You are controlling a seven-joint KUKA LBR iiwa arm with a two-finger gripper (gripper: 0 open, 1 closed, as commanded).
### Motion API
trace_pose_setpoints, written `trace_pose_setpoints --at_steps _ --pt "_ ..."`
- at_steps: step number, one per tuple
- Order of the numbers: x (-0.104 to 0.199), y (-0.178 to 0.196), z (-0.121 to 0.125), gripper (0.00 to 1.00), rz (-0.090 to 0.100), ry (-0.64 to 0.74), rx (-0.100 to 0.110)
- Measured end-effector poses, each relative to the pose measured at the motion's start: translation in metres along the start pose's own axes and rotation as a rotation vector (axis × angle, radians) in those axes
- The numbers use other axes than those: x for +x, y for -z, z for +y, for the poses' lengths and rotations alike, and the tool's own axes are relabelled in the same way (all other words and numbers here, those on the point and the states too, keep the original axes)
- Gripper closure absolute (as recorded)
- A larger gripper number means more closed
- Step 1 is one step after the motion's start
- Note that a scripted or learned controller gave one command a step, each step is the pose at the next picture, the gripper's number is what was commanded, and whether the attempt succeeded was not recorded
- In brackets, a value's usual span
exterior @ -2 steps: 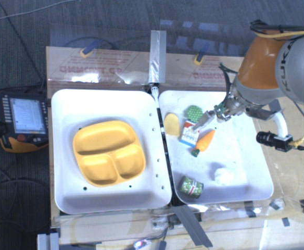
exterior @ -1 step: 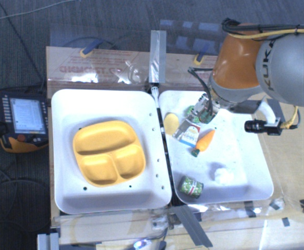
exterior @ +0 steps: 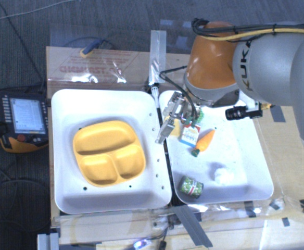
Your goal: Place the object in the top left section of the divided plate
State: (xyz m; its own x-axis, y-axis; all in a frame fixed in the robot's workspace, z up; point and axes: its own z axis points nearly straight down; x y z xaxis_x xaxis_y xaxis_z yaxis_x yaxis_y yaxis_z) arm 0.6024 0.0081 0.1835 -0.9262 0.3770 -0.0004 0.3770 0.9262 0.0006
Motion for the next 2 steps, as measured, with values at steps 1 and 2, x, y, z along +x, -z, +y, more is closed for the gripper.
trace_pose_setpoints --at_steps 1,2 --pt "0.037 0.092 0.037 0.00 -0.003 0.319 -0.002" --pt "0.036 0.115 0.087 0.00 -0.002 -0.044 -0.001"
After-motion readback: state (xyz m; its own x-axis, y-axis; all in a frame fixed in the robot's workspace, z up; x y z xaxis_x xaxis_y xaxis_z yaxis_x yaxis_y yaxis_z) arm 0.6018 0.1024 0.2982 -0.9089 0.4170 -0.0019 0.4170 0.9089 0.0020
